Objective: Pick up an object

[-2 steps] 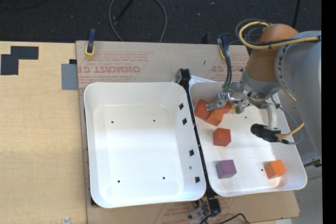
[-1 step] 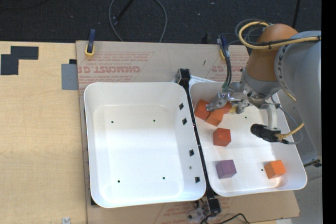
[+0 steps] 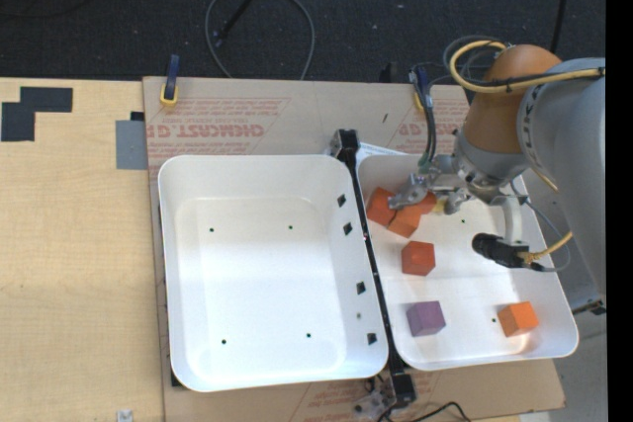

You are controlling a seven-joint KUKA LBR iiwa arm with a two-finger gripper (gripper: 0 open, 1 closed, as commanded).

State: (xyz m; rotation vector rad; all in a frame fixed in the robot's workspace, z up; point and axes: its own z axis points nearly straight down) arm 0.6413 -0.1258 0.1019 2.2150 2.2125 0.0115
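Orange blocks (image 3: 396,211), three; purple block (image 3: 426,318), one

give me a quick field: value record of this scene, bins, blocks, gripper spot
left bin: white, no blocks seen inside
right bin: white, holds four blocks
orange-red blocks: two, touching, far left part of the right bin
red block: near the bin's middle
purple block: near front, by the divider
orange block: front right corner
gripper: over the orange-red blocks; grasp cannot be told
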